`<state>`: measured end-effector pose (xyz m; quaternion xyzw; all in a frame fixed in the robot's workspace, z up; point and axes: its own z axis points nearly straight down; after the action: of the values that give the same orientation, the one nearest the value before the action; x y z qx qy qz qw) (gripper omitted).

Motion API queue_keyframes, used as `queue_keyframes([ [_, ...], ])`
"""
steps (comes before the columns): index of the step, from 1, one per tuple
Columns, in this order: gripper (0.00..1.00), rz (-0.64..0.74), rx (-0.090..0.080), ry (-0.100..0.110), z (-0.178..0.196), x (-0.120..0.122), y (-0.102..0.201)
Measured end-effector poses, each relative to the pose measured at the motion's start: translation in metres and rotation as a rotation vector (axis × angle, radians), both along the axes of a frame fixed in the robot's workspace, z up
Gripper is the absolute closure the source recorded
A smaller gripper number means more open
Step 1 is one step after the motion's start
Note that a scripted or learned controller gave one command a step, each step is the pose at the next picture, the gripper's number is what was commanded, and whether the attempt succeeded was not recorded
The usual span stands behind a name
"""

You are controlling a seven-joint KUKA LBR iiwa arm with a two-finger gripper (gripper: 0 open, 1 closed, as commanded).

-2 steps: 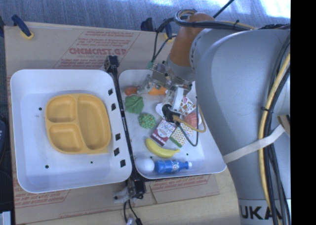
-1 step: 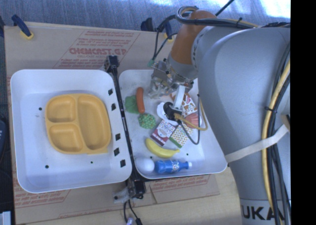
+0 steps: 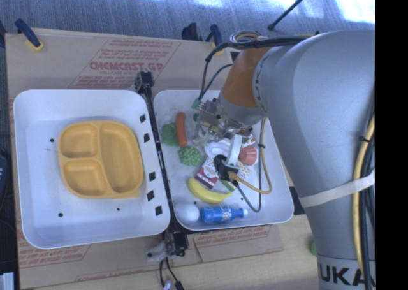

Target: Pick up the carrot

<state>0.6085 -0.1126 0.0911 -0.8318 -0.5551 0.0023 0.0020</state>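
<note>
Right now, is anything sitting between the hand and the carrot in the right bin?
Nothing visible blocks it. The carrot lies in the right bin just left of the hand, with bare bin floor between them. The green items sit beside and below the carrot, not in that gap.

Single fixed camera above bench (image 3: 95, 53), slanted downward, both bins (image 3: 32, 218) in frame

The grey arm (image 3: 325, 123) reaches in from the right, its broad body filling that side; the orange band (image 3: 241, 85) sits above the wrist, which bends downward and to the left; the gripper (image 3: 220, 148) hangs low below it, with cables looping around the wrist; its fingers are too cluttered to read
</note>
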Motion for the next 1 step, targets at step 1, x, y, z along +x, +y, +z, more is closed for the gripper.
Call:
queue_keyframes([
  [1,1.0,-0.322,0.0,0.002,-0.0003,-0.0494,-0.0054],
])
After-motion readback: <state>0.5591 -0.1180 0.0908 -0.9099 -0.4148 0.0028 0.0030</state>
